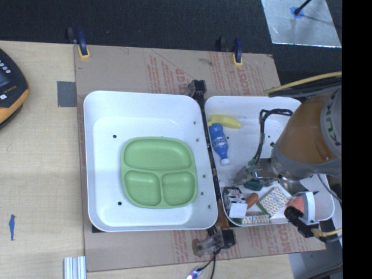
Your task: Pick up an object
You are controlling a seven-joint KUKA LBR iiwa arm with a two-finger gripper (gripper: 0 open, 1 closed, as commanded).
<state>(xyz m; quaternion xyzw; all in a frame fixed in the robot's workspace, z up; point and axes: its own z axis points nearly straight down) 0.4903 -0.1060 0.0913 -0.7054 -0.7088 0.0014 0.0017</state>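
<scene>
In the right shallow white bin (pixel 232 106), the grey two-finger gripper (pixel 251 176) hangs low among clutter; its jaw state cannot be told. A blue plastic bottle (pixel 218 143) lies beside a yellow banana (pixel 225 121). The left white bin (pixel 99 156) holds a green divided plate (pixel 158 171).

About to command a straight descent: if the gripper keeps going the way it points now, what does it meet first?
Probably the dark green object right under the gripper in the right bin, beside the carrot-like piece. Depth is unclear.

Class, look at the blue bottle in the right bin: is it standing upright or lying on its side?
Lying on its side. The blue bottle shows its full length along the right bin's floor, beside the yellow banana.
</scene>
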